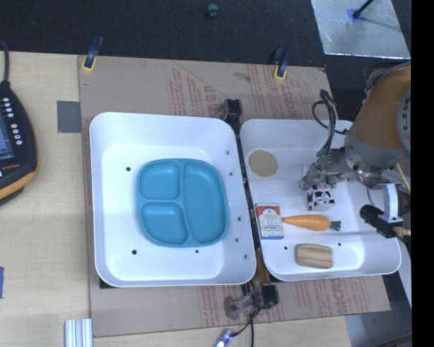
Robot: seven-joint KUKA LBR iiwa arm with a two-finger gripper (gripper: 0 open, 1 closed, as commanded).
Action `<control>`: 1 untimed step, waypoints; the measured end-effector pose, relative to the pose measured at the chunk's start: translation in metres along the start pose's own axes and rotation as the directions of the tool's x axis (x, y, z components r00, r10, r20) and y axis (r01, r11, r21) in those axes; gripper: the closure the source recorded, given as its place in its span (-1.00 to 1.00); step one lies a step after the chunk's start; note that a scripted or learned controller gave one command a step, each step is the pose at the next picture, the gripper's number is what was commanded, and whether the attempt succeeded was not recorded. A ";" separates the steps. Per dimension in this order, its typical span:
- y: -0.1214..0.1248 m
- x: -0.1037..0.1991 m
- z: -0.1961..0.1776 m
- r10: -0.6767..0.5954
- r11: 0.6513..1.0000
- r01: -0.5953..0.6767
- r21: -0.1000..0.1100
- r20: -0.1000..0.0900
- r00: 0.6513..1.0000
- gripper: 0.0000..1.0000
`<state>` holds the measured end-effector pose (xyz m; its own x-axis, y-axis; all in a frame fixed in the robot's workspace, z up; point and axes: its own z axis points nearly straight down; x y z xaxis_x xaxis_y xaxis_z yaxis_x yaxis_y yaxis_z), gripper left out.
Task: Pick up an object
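The right bin [289, 137] holds several small things: a round tan cookie [262, 163], a small red and white box [269, 220], an orange carrot [308, 223], a tan bread-like block [313, 255] and a black and white cow toy [320, 198]. My gripper [318, 180] reaches in from the right and hangs low over the middle of this bin, right above the cow toy and touching or nearly touching its top. The carrot lies just below the toy.
The left bin [108, 194] bears a blue divided plate [181, 202]. A black and orange pendant [3, 147] lies on the bench at far left. Cables hang by the arm's wrist near the right bin's far rim.
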<state>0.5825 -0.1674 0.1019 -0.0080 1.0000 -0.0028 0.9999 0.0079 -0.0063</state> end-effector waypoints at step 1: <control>-0.043 0.077 -0.090 0.000 1.000 0.000 -0.003 -0.002 1.000 1.00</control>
